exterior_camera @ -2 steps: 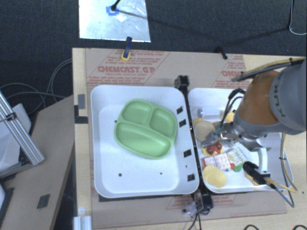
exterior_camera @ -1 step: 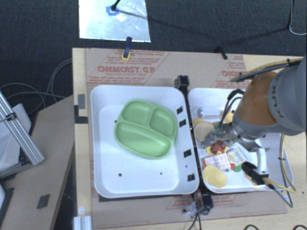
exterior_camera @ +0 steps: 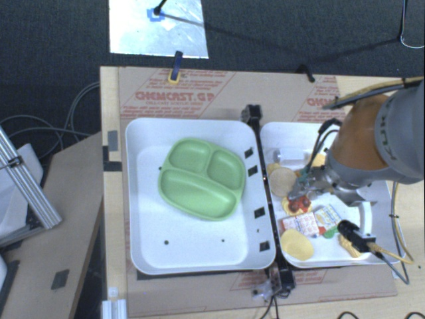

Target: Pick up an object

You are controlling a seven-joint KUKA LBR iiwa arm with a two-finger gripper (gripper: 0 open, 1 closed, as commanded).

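1. Reaching in from the right, arm [exterior_camera: 372, 141] over right bin [exterior_camera: 292, 133].
2. Tool [exterior_camera: 302, 190] low among clutter, grip state impossible to tell.
3. Red item [exterior_camera: 299, 205] directly under tool tip, touching or nearly so.
4. Just beside: tan disc [exterior_camera: 281, 179], packet [exterior_camera: 307, 224], yellow piece [exterior_camera: 297, 245].
5. Green tray [exterior_camera: 202, 178] alone in left bin [exterior_camera: 143, 244].

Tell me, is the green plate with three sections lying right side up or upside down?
Right side up. The green plate lies flat in the left bin, and its three hollow compartments with raised dividers face the camera.
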